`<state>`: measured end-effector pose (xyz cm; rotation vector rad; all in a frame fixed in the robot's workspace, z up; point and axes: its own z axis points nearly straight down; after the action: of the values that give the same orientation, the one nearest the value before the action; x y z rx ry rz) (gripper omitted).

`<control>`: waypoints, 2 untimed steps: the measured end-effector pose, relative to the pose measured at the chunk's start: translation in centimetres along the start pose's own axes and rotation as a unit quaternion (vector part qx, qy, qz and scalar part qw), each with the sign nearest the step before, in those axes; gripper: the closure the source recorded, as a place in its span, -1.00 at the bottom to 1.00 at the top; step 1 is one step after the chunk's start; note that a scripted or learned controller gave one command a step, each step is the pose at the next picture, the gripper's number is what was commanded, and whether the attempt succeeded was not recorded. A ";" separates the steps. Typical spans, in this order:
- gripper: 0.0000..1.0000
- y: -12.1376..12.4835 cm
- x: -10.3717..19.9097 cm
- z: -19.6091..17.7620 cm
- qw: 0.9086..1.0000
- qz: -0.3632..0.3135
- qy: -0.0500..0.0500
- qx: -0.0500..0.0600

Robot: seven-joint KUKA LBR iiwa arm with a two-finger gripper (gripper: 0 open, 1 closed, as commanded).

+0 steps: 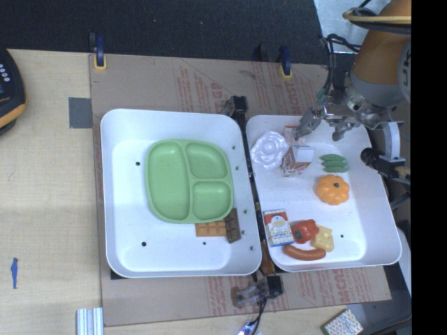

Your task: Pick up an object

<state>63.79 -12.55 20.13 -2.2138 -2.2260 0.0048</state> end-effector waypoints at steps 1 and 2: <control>-1.00 -2.0 1.6 7.5 1.000 0.001 0.001 0.004; -1.00 0.5 3.2 11.1 1.000 -0.001 0.000 0.000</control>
<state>64.22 -9.34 9.04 -2.2119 -2.2294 0.0052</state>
